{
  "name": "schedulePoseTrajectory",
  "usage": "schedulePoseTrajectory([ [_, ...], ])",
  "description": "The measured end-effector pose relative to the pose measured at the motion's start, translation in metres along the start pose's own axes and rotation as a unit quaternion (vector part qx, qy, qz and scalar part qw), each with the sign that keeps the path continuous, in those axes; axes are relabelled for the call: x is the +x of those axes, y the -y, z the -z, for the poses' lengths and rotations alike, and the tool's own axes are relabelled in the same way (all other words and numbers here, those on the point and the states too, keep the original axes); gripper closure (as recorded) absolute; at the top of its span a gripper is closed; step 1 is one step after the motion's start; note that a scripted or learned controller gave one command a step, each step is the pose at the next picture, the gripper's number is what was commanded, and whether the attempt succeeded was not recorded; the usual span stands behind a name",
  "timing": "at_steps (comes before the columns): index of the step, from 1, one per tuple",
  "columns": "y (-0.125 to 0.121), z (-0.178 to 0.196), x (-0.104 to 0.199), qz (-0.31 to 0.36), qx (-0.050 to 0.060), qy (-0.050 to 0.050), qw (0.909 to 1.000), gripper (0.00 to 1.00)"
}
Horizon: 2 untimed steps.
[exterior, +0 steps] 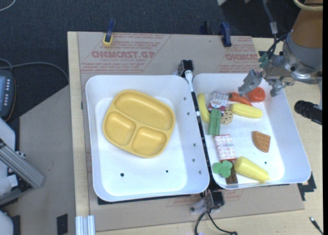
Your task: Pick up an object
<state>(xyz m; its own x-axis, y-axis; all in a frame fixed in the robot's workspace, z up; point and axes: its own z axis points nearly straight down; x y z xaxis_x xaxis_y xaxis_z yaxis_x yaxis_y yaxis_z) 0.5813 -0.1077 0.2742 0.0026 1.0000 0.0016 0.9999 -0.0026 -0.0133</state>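
The gripper (264, 82) hangs over the back of the right bin (294, 126), its two fingers (249, 81) spread apart with nothing between them. Just under it lies a red round toy (257, 94), possibly a tomato, touching a small orange piece (237, 97) that I take for a carrot. That red toy looks like the likeliest target, though any object here would serve.

Moving outward: a corn cob (246, 110) lies just beside the red toy, with a banana (203, 107), a green strip (214, 122) and a small wrapped packet (219, 99) to its left. Nearer the front sit a brown wedge (261, 141), a red-and-white packet (224, 147), a yellow pepper-like toy (251, 169) and a green leafy piece (222, 168).

The left bin (97, 141) holds a yellow divided tray (138, 122).

By my reckoning the pick is not yet made: everything rests on the bin floor, and lowering, closing and lifting remain.

The arm's upper part is cut off at the frame's corner, and the gripper's body hides how close its tips are to the toy.
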Motion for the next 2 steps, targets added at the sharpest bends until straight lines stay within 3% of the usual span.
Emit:
schedulePoseTrajectory([
  [1,-0.002,0.007,0.000,0.001,-0.006,0.001,1.0000,0.00],
  [2,-0.007,-0.055,-0.003,0.001,-0.003,0.000,1.0000,0.00],
])
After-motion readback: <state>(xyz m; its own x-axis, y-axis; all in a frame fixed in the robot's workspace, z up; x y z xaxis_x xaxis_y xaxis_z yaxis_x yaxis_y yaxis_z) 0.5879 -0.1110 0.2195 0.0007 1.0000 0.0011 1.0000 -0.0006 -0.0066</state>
